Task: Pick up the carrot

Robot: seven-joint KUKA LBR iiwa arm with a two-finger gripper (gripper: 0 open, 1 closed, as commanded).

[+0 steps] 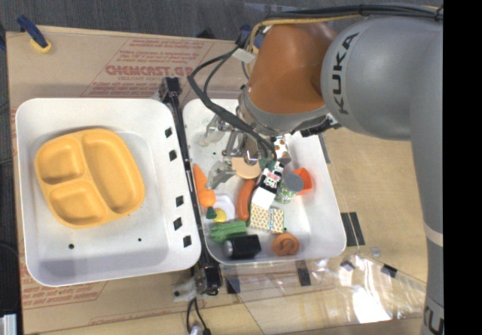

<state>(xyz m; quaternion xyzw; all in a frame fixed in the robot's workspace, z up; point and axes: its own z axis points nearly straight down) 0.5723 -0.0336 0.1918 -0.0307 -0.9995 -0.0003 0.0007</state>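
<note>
While the carrot (198, 178) lies against the left wall of the right bin (328, 198), near the heap of toy food, it looks like a light, stiff plastic piece with a smooth, possibly slippery skin; a grip across its thicker middle seems safest. Just right of it sit a green piece (227, 230) and a black block (242, 246). Farther back and right, the jaws (239, 151) hang close above the heap; whether they are apart or together I cannot tell. Left, a yellow divided plate (89, 175) rests in the other bin (30, 251).
</note>
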